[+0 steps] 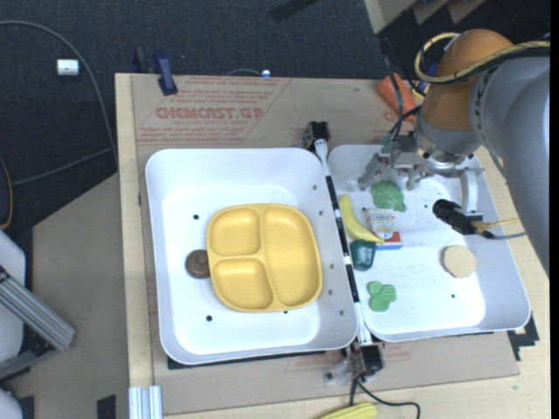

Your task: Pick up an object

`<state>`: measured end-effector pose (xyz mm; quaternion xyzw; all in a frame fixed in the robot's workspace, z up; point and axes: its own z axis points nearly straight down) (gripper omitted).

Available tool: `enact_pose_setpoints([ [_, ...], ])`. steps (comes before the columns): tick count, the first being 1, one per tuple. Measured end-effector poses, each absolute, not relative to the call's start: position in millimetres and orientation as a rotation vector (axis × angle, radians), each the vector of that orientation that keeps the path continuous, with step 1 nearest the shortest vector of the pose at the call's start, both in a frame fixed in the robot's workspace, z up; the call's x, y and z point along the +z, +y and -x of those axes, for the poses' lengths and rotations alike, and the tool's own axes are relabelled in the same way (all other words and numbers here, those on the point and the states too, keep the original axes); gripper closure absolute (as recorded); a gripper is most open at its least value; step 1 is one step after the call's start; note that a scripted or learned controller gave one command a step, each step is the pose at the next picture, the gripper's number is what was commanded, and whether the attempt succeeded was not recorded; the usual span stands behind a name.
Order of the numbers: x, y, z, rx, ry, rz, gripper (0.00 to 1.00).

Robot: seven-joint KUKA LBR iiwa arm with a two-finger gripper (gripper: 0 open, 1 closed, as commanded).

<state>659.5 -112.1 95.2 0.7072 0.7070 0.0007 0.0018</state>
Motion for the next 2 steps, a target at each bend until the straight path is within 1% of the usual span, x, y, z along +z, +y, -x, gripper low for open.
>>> enact_pose_setpoints([
  [1,85,-95,-666.8,0.002,2.221,-2.219,0.00],
  [2,85,-128,-648.7,-0.003,2.222,-2.223,0.00],
])
